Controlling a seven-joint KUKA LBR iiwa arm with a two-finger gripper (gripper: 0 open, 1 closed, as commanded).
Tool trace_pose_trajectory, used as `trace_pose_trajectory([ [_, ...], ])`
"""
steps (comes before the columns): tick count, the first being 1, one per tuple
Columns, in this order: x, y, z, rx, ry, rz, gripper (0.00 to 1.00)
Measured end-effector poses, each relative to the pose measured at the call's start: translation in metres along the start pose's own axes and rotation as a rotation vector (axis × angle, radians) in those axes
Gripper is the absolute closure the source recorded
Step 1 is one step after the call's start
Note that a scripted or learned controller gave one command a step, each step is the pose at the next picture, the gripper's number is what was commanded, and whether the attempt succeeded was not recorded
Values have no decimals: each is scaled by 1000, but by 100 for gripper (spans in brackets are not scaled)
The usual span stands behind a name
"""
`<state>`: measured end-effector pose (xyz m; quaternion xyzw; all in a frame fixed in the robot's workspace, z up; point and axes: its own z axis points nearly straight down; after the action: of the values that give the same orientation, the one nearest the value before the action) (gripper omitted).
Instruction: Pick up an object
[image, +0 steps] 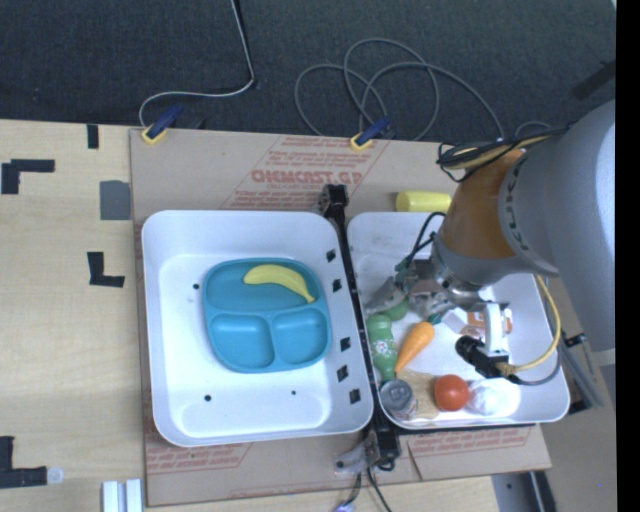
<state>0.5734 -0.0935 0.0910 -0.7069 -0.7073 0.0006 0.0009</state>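
Where the two white bins meet along a black divider at the middle of the surface, the arm is seen reaching in from the right, its grey body and orange band covering the upper part of the right bin. The gripper is lowered into that bin near its left wall, just above a cluster of objects; whether it is wide or narrow cannot be told, since it is blurred and partly hidden by the wrist. No object can be made out in its grasp.

In the right bin, a green object is found against the left wall, with an orange carrot lying tilted just beside it. Below these, toward the bin's near edge, a grey round can is placed at the left corner, and a red tomato rests near it. A white item lies at the tomato's right.

The left bin is occupied by a blue divided plate near its centre, and a yellow banana is laid across the plate's upper compartment. A yellow object is set on the surface just beyond the right bin's far edge.
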Motion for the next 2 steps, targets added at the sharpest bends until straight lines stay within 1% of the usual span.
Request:
trace_pose_trajectory([
  [1,-14,38,1,-1,-1,0,0],
  [2,-41,-17,2,-1,-1,1,0],
])
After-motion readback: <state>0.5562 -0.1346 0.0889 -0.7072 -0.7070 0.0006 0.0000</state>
